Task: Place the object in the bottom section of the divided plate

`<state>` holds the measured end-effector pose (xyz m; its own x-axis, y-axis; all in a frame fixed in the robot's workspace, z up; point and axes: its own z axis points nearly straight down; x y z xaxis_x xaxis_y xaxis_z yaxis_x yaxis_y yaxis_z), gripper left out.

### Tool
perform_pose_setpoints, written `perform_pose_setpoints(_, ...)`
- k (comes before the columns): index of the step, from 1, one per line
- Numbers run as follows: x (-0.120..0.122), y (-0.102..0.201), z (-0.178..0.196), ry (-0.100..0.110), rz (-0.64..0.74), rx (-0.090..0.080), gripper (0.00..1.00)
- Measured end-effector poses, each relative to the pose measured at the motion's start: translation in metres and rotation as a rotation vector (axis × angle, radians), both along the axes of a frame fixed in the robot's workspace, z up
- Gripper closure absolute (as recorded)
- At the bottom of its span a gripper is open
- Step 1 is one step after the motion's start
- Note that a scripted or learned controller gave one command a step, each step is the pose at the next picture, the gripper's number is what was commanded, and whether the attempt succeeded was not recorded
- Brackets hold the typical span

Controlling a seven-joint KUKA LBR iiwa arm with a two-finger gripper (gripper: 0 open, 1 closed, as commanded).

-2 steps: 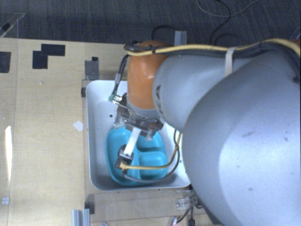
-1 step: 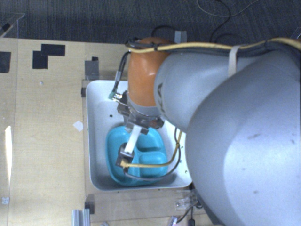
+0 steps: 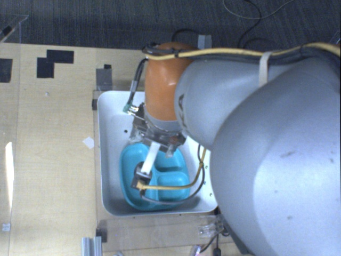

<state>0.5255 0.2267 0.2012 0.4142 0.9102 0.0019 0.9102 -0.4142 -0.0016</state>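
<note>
My gripper [image 3: 164, 144] hangs over the blue plastic divided plate [image 3: 132, 161] in the shallow white bin [image 3: 109, 137]; its grip I cannot tell. I'd centre on the bottom section, then release low.

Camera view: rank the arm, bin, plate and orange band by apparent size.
1. arm, though it is nearest the camera, which inflates it.
2. bin.
3. plate and orange band look alike: the band sits nearer the camera and the arm hides part of the plate, so I leave them unranked.
</note>
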Motion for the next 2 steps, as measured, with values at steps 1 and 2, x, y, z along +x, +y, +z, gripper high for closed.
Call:
perform_pose_setpoints(1,0.013,-0.055,-0.006,-0.001,0.167,-0.002,0.0)
perform_pose_setpoints(2,0.014,-0.054,0.005,-0.003,0.169,0.0,1.0)
